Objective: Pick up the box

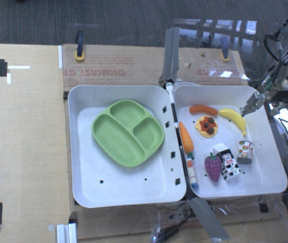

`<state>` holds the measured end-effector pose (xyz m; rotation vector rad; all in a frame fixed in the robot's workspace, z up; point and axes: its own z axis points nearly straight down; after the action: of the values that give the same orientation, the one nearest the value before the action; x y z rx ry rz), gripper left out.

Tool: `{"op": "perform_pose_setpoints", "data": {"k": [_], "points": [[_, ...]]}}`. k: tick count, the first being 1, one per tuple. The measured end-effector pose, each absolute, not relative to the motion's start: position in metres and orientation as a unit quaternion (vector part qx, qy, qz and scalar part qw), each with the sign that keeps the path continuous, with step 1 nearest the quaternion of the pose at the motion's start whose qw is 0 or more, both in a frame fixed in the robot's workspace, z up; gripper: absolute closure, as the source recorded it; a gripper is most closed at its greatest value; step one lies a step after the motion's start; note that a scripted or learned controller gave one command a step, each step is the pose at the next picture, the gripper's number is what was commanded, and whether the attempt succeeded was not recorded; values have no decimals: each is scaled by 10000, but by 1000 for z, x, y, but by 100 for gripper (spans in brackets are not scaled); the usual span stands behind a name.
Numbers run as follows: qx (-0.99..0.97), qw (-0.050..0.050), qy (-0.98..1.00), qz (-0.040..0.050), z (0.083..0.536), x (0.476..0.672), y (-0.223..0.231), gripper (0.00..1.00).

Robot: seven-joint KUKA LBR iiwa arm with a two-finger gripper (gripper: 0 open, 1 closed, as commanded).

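Observation:
The box [227,164] is small, white with black patches, and lies tilted in the front part of the right bin [265,186]. A purple toy fruit [213,166] touches its left side and a small can [245,152] stands just to its right. My gripper [250,106] hangs at the bin's right rear edge, above and right of the banana [234,119], well apart from the box and with nothing seen in it.
The right bin also holds a red sausage [203,109], a round pizza toy [207,126], a carrot [185,137] and a marker [191,172] along its left wall. A green divided plate [129,132] lies in the left bin [83,181].

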<state>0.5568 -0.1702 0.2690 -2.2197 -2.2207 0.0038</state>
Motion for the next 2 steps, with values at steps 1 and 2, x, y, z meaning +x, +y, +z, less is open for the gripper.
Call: {"op": "perform_pose_setpoints", "data": {"k": [1, 2], "points": [[-7135, 12, -7006, 11, 148, 525, -112, 0], [-6787, -40, -7344, -13, 95, 512, -105, 0]]}}
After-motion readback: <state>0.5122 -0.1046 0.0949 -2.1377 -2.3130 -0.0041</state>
